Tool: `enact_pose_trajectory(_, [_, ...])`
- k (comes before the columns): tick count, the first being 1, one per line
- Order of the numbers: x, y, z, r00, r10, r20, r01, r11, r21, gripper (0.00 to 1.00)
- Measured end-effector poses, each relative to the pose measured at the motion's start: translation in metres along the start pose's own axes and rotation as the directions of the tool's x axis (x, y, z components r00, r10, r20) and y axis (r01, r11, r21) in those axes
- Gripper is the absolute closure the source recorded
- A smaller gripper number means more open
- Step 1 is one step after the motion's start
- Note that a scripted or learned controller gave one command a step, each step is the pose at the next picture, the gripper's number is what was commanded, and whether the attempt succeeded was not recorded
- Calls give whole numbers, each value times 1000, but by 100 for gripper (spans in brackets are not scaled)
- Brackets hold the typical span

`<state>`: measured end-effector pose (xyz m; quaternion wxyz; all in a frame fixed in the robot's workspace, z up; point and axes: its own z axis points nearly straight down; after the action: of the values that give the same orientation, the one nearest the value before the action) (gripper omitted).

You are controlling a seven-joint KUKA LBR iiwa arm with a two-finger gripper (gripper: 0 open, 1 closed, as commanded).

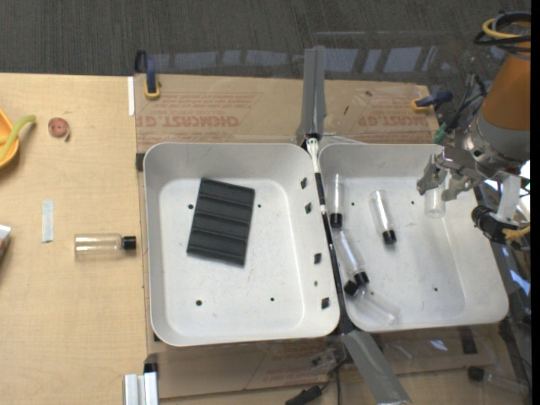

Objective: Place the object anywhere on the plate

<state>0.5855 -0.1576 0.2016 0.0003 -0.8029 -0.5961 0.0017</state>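
Pincer (440, 186) hangs over the right bin's (472, 310) far right part with a clear vial (434, 201) between its fingers — the vial's outline is faint. Dark ridged plate (221, 222) lies in the left bin (160, 251), open white floor all round it. Other vials (384, 218) lie near the divider.

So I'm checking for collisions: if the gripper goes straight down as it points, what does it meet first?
Probably the clear vial just under the gripper, then the right bin floor, though depth is unclear.
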Motion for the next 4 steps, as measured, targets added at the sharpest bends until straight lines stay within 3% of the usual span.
enact_pose_trajectory(1, [110,36,-42,992,130,0,-130,992,0,100])
enact_pose_trajectory(2, [170,-62,-8,958,288,2,-288,958,3,100])
enact_pose_trajectory(3, [233,6,-72,970,244,1,-244,970,0,100])
enact_pose_trajectory(4, [281,-48,-51,1000,-24,2,24,1000,2,100])
